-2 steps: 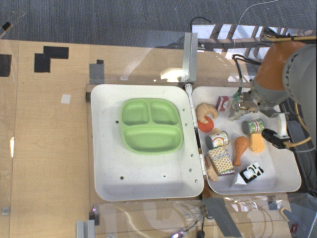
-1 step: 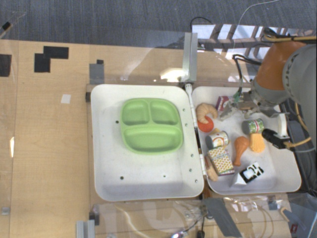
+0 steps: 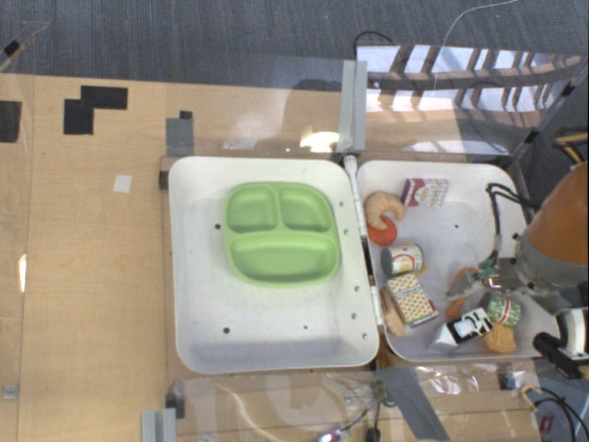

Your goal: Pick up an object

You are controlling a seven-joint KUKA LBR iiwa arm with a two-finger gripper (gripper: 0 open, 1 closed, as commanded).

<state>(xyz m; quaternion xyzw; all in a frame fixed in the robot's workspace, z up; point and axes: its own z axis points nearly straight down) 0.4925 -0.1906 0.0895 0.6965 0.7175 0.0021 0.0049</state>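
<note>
The right bin [image 3: 460,224] holds several small objects. A red and white carton [image 3: 424,191] lies at the back, with a tan curved pastry [image 3: 382,207] and a red piece [image 3: 382,234] beside it. A small can [image 3: 405,260] and a patterned box [image 3: 410,299] sit near the left wall. My gripper [image 3: 491,279] hangs low at the bin's right side, over a cluster made up of a brownish item [image 3: 460,284], a black and white item [image 3: 469,325], a green-lidded can [image 3: 504,311] and an orange cookie [image 3: 502,340]. The arm's orange band [image 3: 563,219] is above it.
The left bin [image 3: 198,274] carries a green divided plate [image 3: 281,232] at its middle. A metal divider [image 3: 361,247] separates the two bins. Cables [image 3: 502,205] run along the right bin's far right edge. Wooden bench surface surrounds the bins.
</note>
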